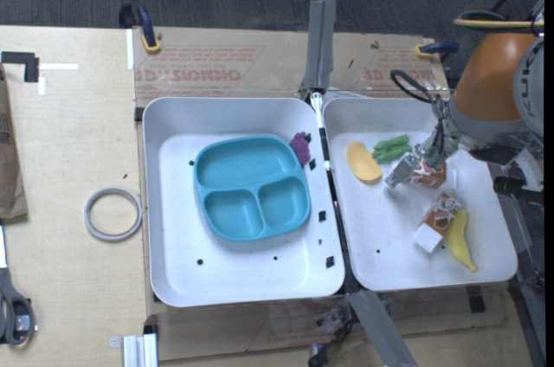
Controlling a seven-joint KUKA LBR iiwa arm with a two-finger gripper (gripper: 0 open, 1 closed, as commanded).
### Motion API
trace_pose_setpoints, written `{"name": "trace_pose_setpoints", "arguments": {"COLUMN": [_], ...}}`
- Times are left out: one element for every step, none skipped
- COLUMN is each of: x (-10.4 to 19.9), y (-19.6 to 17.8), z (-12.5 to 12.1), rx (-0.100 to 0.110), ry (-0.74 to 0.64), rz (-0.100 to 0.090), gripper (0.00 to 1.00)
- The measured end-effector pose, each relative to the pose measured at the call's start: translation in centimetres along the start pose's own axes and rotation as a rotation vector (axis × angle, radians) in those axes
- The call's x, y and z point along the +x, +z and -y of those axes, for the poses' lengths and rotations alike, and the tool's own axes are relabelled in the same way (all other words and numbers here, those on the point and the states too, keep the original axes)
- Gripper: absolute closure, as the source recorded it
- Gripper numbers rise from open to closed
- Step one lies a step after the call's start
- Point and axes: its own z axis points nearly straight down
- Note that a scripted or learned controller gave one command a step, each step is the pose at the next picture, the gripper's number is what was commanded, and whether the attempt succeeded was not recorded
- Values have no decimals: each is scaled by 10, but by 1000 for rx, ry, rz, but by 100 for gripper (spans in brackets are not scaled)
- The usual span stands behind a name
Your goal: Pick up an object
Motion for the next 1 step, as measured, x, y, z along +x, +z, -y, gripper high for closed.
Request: {"name": "trace_pose_setpoints", "arguments": {"x": [59], "y": [-24], "z": [-25], "rx": [6], "ry": [-9], "rz": [-8], "gripper": [0]}}
